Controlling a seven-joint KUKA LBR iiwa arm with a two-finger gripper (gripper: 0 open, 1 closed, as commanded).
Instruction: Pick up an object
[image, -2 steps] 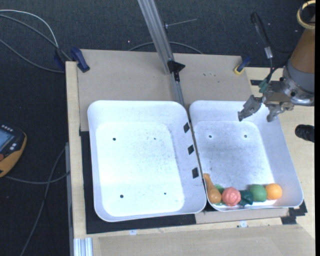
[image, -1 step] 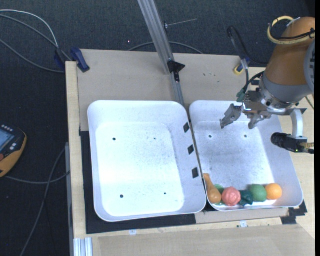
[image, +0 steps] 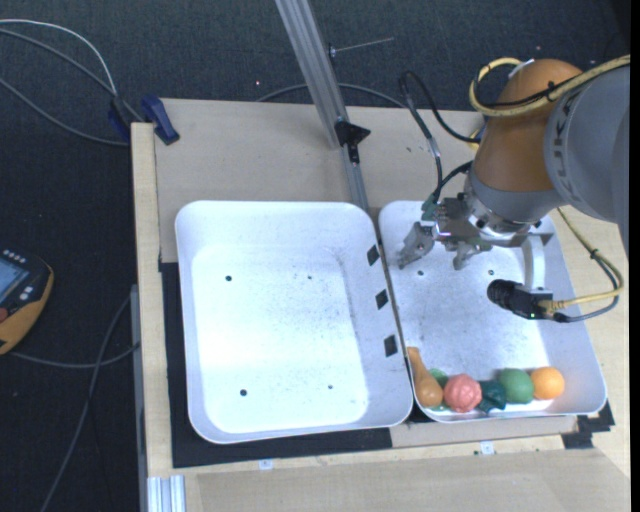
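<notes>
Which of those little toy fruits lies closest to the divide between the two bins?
The orange, pear-shaped piece. It ends the row on the left, beside the divide; the pink, green and round orange ones lie farther right.

Blue clamp (image: 160, 120), perhaps handheld pendant (image: 20, 290)

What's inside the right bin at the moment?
The right bin holds a row of toys along its near edge: an orange ball, a green ball, a pink ball and an orange carrot-like piece. Anything under them is hidden.
</notes>
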